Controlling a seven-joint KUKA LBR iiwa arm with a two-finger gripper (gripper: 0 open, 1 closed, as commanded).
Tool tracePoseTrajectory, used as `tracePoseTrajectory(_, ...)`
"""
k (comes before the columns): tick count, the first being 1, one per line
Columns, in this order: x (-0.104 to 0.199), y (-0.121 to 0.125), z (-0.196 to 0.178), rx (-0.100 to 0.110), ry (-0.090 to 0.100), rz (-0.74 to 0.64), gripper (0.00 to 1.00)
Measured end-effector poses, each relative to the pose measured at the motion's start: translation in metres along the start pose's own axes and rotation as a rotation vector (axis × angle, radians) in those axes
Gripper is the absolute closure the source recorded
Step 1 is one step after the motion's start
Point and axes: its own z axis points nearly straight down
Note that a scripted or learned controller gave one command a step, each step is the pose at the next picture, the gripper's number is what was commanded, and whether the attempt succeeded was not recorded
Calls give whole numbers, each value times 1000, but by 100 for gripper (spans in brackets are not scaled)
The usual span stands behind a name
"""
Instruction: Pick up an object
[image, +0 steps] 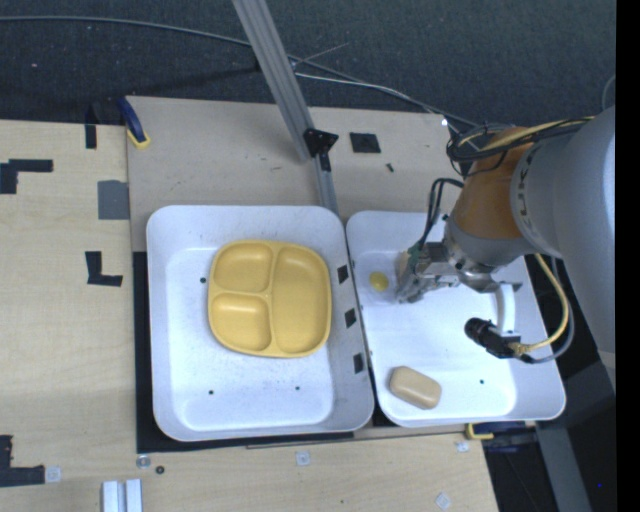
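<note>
Plywood counter (60, 330) is carrying two white bins; the left bin (165, 400) is holding a yellow divided plate (269, 297). In the right bin (540, 400), the tool (408, 285), grip unreadable, is hanging beside a small yellow ball (379, 282) that risks rolling away if nudged; a tan oval block (414, 387) is lying nearer the front.

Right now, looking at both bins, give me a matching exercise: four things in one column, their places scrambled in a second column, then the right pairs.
Things
1. yellow divided plate
2. tan oval block
3. small yellow ball
4. pincer

Places
A. near front edge of right bin
B. middle of left bin
C. just right of the small yellow ball, low over right bin
D. right bin, close to its left wall

Pairs: 1-B, 2-A, 3-D, 4-C
</note>
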Motion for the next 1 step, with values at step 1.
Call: tracePoseTrajectory(1, 5, -5, -44, -4, 1, 2, 100)
